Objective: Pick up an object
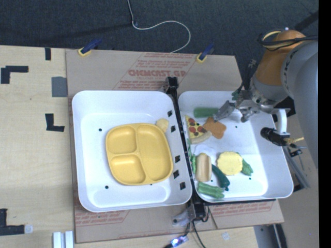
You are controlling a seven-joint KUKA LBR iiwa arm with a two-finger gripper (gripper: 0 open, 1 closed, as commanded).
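1. Tabletop (31,154): light wood surface under a brown cardboard sheet (155,71) that carries two shallow white bins side by side.
2. Grey arm with orange band (276,61): reaches in from the right over the right white bin (276,187).
3. Left white bin (90,112): holds a yellow plastic three-compartment plate (138,153), lying flat near the centre.
4. Hand (223,112): low over the upper part of the right bin; whether it is released or clenched cannot be told.
5. Task objects, right bin: brown wedge-shaped toy (215,128) just below the hand, green strip (206,111) beside it, pizza-slice toy (195,129) at the left wall.
6. Lower right bin: round yellow toy (229,163), hot-dog toy (203,167), green bean pod (211,190).
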